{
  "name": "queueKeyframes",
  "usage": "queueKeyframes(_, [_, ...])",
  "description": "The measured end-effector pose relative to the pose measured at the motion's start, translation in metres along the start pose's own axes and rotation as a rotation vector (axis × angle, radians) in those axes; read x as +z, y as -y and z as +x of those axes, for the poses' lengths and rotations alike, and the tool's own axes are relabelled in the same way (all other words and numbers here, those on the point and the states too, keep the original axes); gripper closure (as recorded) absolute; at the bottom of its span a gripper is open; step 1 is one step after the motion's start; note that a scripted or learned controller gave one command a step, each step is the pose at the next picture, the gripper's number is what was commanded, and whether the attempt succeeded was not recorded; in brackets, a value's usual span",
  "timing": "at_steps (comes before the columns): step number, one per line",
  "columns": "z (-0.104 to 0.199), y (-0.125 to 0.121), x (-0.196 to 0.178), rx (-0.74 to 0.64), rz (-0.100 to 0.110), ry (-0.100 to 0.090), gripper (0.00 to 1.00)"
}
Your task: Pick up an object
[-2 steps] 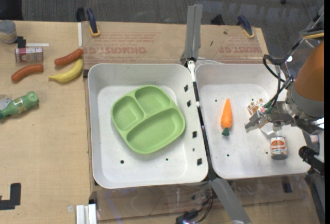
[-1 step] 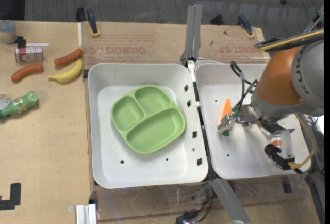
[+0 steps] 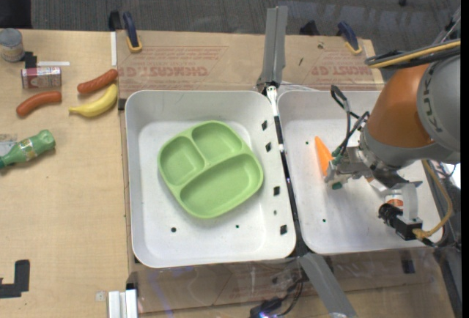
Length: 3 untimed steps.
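Just beside the two-finger claw [image 3: 336, 176], on its far side and seemingly touching it, lies the slim orange carrot-shaped toy [image 3: 322, 152] on the floor of the right-hand shallow white bin [image 3: 322, 225]. The claw hangs low over that floor, likely placed for a grasp; whether it is open or closed I cannot tell. Well off to the claw's left, the green three-compartment plastic plate [image 3: 211, 168] sits flat in the left-hand white bin [image 3: 146, 185].

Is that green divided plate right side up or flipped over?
Right side up: the green plate shows its three compartments facing upward, flat in the left bin.
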<state>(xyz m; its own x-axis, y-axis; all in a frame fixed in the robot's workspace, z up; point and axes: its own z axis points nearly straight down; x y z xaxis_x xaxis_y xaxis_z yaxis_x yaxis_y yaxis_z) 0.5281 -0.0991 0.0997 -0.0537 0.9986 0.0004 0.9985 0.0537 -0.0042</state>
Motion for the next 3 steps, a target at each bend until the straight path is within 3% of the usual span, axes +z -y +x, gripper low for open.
queueKeyframes(1, [0.12, -0.042, -0.092, -0.267, -0.002, 0.002, 1.0])
queueKeyframes(2, [0.181, -0.025, -0.091, -0.264, 0.0, 0.002, 1.0])
queueKeyframes(3, [0.181, -0.025, -0.091, -0.264, 0.0, 0.002, 0.0])
